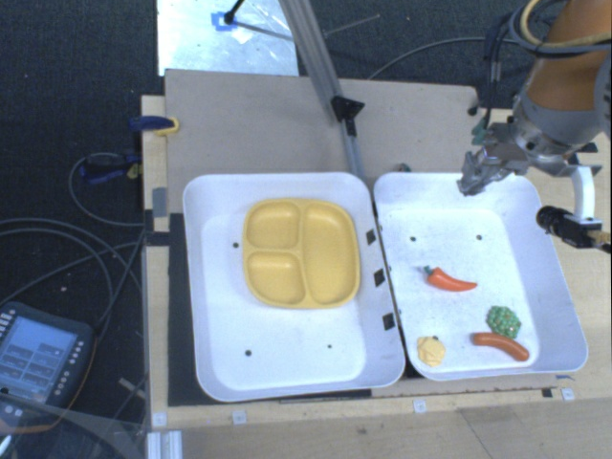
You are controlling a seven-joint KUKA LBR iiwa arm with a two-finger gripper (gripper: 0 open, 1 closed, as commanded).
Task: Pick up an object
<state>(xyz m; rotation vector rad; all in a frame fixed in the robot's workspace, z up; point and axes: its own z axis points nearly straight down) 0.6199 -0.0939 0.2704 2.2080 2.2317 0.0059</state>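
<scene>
From my remote station I saw the gripper [475, 182] hovering over the right bin [555, 285] near its twelve o'clock rim, well apart from the orange pepper [449, 278] at the bin's centre and the sausage [499, 345] toward five o'clock; its grip I couldn't tell.

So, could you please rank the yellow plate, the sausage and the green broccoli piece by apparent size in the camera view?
1. yellow plate, by far the largest
2. sausage
3. green broccoli piece, shorter but wider than the sausage, so these two are close
</scene>
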